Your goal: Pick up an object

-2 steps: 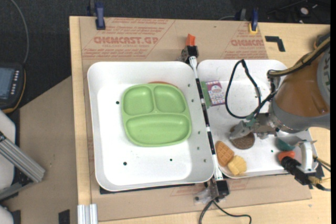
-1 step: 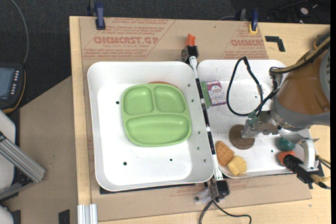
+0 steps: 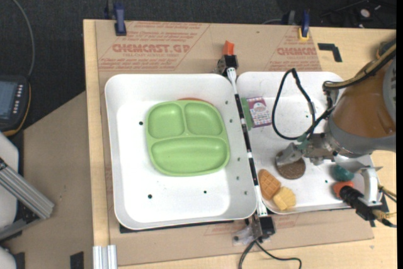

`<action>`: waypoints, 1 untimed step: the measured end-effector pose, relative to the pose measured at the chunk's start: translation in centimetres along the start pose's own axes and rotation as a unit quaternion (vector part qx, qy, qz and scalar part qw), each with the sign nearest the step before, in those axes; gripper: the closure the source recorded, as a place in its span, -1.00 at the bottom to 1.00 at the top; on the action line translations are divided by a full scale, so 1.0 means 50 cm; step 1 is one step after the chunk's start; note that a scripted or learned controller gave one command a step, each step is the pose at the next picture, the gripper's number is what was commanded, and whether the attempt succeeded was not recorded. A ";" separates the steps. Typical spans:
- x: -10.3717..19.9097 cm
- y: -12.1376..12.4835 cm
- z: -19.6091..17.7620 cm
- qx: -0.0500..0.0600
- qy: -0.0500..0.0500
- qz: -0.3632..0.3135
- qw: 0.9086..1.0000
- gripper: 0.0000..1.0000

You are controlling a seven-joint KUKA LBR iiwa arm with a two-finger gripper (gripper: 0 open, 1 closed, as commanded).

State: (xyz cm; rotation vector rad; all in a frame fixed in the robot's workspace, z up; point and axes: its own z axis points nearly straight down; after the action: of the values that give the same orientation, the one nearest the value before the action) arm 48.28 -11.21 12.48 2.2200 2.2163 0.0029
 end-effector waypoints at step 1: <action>-0.037 -0.010 0.085 0.004 0.002 0.000 1.000 -1.00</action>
State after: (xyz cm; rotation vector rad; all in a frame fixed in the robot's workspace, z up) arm 47.80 -13.07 8.22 2.2267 2.2217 -0.0032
